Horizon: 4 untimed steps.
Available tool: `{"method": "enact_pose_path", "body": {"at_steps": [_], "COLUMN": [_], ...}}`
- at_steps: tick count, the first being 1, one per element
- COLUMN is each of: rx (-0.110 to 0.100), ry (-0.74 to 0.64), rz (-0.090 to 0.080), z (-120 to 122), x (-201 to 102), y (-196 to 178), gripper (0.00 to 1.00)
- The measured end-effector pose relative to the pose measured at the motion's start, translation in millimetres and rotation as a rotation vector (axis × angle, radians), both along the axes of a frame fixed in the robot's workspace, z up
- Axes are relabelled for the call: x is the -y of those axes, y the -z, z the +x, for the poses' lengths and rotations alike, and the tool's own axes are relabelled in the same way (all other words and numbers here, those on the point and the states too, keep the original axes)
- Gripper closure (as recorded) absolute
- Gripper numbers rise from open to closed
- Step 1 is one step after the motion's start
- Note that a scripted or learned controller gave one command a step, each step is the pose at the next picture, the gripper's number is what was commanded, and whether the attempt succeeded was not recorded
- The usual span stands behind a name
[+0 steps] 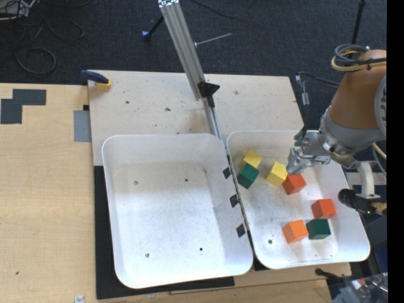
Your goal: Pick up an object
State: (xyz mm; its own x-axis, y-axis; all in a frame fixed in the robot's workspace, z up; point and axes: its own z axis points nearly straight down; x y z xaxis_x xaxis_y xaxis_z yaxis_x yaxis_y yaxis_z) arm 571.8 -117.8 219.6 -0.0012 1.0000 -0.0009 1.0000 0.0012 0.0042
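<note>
The right bin (265, 257) holds several cubes. A yellow cube (252, 159) and a green cube (247, 176) lie near its left wall. Another yellow cube (276, 173) sits beside a red cube (293, 184). My gripper (299, 164) hangs low over the bin, right at the top edge of the red cube and next to that yellow cube. Whether it touches either cube I cannot tell. A red-orange cube (323, 207), an orange cube (295, 231) and a second green cube (319, 228) lie nearer the front.
The left bin (120, 169) adjoins the right bin along a shared wall with black clips (232, 199). A slanted aluminium bar (186, 49) rises behind the bins. A blue-and-yellow clamp (96, 77) lies at the bench's back left corner.
</note>
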Motion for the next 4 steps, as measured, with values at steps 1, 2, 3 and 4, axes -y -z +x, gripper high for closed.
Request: {"method": "enact_pose_path", "body": {"at_steps": [1, 2, 3, 4], "rx": [-0.001, -0.005, -0.007, -0.006], "ry": [0.001, -0.003, -0.003, -0.003], "rz": [0.0, 0.002, 0.002, 0.002], "z": [0.8, 9.1, 21.4, 29.8], "x": [1.4, -51.9, -109.4, -155.0], "y": [-53.0, -55.3, -43.9, -40.4], "gripper": [1.0, 1.0, 1.0, 1.0]}}
